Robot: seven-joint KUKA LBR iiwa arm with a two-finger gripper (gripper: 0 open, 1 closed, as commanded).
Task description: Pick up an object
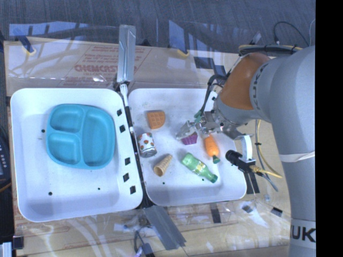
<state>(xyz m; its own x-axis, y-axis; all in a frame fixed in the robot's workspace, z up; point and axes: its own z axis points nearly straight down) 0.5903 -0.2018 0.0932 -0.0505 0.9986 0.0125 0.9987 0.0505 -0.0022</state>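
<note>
Reaching from the right, tool beside purple object.

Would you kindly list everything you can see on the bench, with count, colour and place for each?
bins: two, white, side by side on the bench
plate: one, blue, three compartments, in the left bin
waffle: one, tan, upper part of the right bin
can: one, white with red marks, at the right bin's left wall
cone: one, tan, right bin, below the can
bottle: one, green, lying in the right bin's lower middle
carrot: one, orange, right bin, beside the gripper
purple item: one, purple, right bin, just under the gripper
arm: one, grey with an orange band, reaching in from the right
gripper: one, over the right bin's middle
</note>
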